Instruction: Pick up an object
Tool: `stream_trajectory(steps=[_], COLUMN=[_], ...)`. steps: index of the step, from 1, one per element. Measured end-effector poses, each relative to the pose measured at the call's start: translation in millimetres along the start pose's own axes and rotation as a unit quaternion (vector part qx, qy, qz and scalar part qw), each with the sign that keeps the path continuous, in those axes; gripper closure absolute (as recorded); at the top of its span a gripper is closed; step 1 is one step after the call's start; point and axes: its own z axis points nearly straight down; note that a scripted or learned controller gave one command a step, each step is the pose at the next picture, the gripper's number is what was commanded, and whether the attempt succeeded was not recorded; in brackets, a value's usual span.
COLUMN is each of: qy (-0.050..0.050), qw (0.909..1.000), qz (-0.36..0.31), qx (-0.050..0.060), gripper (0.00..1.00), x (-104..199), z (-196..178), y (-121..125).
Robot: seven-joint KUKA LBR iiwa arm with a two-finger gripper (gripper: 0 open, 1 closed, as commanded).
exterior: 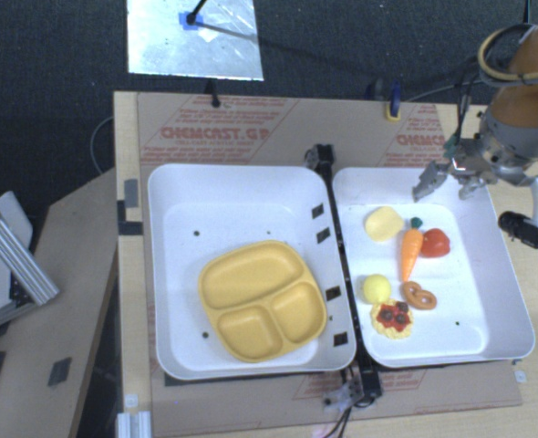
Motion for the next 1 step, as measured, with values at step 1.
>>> stream_trajectory(steps=[1], qy=[-0.001], qw=[1.0], qz=[-0.001], qx=[-0.006], gripper=[0.0], x=[0.5], z=[-8.3], y=[2.9])
